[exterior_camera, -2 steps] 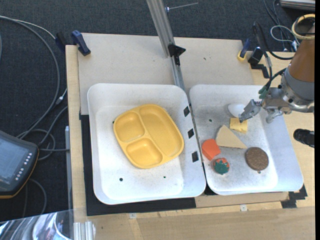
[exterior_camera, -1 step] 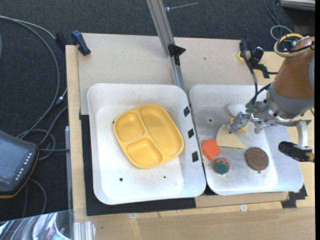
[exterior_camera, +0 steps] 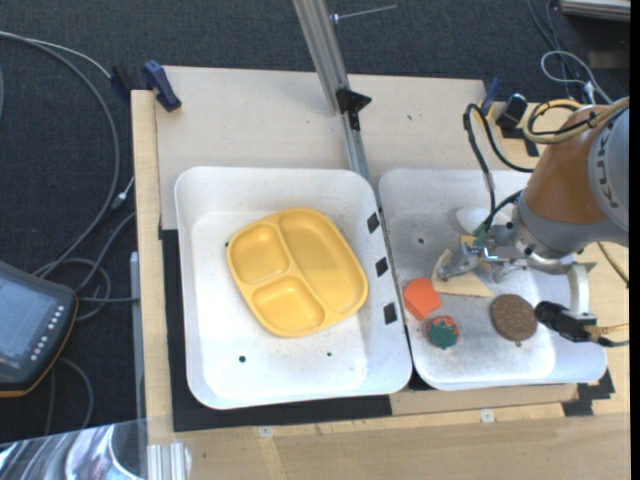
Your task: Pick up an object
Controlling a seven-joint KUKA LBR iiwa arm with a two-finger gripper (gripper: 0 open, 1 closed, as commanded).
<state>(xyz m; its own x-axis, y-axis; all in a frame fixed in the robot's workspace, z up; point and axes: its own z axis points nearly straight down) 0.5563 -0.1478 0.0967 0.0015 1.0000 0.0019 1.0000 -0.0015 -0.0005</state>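
So here's where we're at: nothing picked up yet as far as we can see. The claw (exterior_camera: 450, 264) is down low inside the right bin (exterior_camera: 400, 193), and its metal fingers (exterior_camera: 445, 261) look spread a bit with nothing between them, so no grab so far.

The candidates are all sitting in that same bin. There's an orange block (exterior_camera: 421, 297) just below the claw, a small green-and-red toy (exterior_camera: 443, 332) right beside the block toward the front edge, and a brown round disc (exterior_camera: 513, 317) a little further right, near the arm's wrist. Something flat and tan (exterior_camera: 465, 287) lies between the claw and the block, but we can't tell what it is.

Over in the left bin (exterior_camera: 200, 198) there's a yellow divided plate (exterior_camera: 295, 270), well apart from the claw.

Our guess is the orange block is the closest target, so what's left is basically everything: line up over it, close, and lift it off the counter (exterior_camera: 250, 108).
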